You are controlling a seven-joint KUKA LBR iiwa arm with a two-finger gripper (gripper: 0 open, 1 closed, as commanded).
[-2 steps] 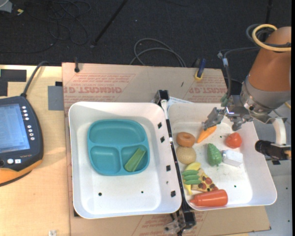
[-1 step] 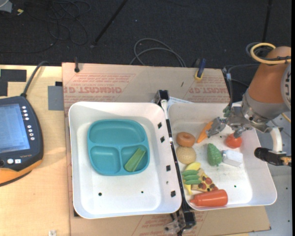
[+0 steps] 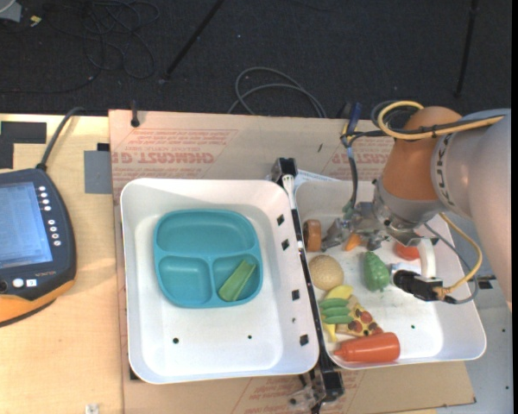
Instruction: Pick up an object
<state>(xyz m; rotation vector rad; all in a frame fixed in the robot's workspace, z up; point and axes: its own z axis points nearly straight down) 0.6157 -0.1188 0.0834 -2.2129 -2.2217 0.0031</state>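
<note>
The right bin holds several toy foods: a small brown piece, a round tan potato, a green pepper, a small orange bit, a red piece, green and yellow pieces, a dotted slice and a long red piece. My gripper is low over the bin's back middle, just above the orange bit and close behind the green pepper. The wrist with its orange band rises above it and hides the bin's back right part.
In the left bin a teal divided plate carries a green slice in its lower right compartment. A black clip rail runs between the bins. Cables loop off the wrist over the right bin. A tablet lies far left.
</note>
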